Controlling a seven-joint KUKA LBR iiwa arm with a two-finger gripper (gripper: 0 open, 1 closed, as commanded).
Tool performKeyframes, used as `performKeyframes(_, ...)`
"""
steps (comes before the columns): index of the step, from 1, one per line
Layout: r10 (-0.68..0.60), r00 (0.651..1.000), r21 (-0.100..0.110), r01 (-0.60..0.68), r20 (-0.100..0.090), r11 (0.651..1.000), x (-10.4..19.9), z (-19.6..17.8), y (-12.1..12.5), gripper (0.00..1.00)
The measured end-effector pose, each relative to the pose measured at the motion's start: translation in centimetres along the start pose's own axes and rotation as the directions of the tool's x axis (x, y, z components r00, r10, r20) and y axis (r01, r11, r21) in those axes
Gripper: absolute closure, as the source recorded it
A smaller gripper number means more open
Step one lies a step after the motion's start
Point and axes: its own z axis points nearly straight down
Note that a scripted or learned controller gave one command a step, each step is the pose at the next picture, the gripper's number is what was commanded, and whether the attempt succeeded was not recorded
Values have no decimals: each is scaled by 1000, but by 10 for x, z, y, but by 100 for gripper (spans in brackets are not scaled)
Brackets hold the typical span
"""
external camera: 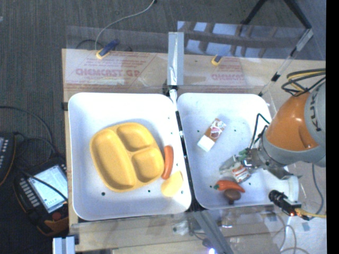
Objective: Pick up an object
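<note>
The gripper is low in the right bin, just above a red pepper and a brown lump, with a small box lying farther up the bin.

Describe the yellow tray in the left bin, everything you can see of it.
The yellow tray looks like moulded plastic, rounded, with three compartments: one large at the left, two smaller at the right. It lies flat, open side up and turned at a slant, in the middle of the left bin. An orange sausage-shaped piece lies along its right edge, seemingly touching.
</note>
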Motion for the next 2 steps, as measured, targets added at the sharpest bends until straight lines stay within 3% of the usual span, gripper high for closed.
performKeyframes(1,-1,1000,-5,1,0,1000,1,-10,2,100)
performKeyframes(2,-1,1000,15,1,0,1000,60,-116,24,100)
